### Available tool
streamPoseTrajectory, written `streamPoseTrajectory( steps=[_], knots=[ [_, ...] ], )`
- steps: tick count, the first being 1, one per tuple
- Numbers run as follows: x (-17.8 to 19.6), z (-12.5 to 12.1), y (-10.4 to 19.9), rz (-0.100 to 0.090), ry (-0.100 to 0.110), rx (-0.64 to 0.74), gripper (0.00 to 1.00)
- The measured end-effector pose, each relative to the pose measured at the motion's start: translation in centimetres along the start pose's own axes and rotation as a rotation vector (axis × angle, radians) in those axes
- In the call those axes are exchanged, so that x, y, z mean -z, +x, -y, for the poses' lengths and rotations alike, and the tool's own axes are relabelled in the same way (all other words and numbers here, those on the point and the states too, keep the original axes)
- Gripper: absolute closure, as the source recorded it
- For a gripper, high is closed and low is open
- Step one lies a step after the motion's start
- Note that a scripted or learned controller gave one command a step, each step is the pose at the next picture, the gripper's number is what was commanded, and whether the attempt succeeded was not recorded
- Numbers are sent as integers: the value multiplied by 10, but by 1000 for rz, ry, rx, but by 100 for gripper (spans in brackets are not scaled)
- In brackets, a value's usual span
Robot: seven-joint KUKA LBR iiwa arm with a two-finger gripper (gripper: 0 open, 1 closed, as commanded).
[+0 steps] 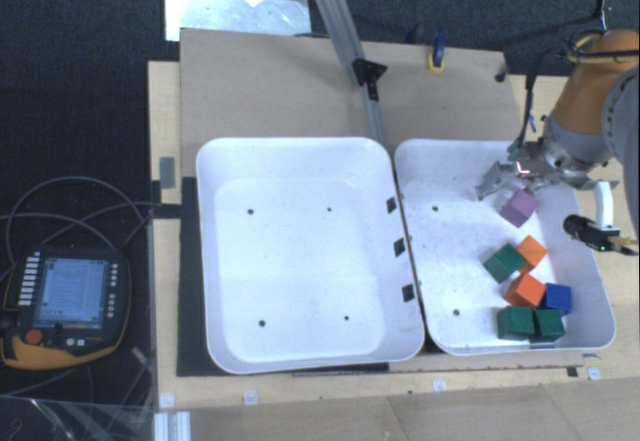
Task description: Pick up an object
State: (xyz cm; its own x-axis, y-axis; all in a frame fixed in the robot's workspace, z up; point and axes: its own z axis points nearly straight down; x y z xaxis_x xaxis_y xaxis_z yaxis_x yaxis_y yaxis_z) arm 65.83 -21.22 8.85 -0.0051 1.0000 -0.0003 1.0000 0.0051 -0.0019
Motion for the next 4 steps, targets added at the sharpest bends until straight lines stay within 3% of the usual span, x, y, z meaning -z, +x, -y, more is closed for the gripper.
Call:
streamPoseTrajectory(
  steps=[1,3,4],
  knots=[
    [15,-2,-1,4,-8,4,100],
    [122,-2,7,2,-11,0,100],
    [145,-3,6,1,-8,0,100]
  ],
)
